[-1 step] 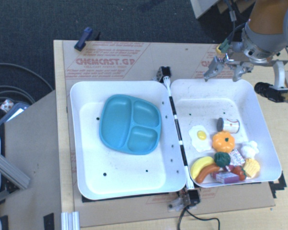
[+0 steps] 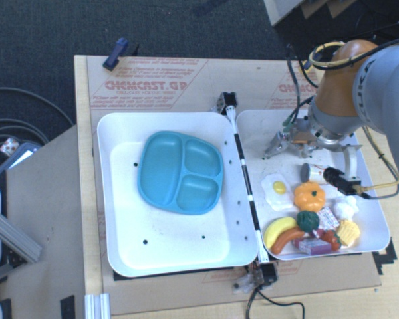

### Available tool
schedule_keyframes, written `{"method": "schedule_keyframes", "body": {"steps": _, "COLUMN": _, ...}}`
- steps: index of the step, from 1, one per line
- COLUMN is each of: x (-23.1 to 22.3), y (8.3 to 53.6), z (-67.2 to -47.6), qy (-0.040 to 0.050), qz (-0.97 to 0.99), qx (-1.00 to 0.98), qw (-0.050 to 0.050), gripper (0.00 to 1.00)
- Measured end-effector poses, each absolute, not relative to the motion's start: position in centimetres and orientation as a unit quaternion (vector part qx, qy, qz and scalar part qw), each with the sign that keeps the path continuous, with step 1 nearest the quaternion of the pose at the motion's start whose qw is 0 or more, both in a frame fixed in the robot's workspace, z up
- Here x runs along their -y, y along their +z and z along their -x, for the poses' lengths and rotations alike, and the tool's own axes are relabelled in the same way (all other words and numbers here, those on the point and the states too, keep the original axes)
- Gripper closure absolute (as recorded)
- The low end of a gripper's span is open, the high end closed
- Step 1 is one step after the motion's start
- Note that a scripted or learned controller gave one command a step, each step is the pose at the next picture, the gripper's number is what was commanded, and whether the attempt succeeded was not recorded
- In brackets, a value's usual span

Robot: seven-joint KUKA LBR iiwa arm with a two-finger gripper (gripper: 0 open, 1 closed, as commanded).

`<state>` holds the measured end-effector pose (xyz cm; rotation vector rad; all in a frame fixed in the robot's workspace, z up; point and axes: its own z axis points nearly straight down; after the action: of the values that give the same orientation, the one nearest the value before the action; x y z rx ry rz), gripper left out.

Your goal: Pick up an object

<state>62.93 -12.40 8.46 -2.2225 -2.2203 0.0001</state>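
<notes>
Several toy foods lie in the right bin: a fried egg, an orange pumpkin, a yellow banana, a green broccoli, a corn cob and a purple piece. They crowd the bin's near half. My gripper hangs low over the far half of this bin, under the orange wrist band. It sits beyond the egg and the pumpkin, apart from both. Nothing shows in its grasp.
A blue divided plate rests in the left bin. A black clip sits at the far end of the ridge between the bins. Cables trail from the wrist over the right bin's right side.
</notes>
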Motion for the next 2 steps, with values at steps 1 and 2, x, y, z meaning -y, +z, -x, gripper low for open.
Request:
{"method": "schedule_keyframes", "body": {"steps": 1, "x": 14.8, "y": 8.5, "z": -66.7, "qy": -0.0002, "qz": 0.707, "qx": 0.707, "qw": 0.000, "gripper": 0.00}}
{"method": "schedule_keyframes", "body": {"steps": 2, "x": 14.8, "y": 9.6, "z": -66.7, "qy": -0.0008, "qz": 0.707, "qx": 0.708, "qw": -0.002, "gripper": 1.00}}
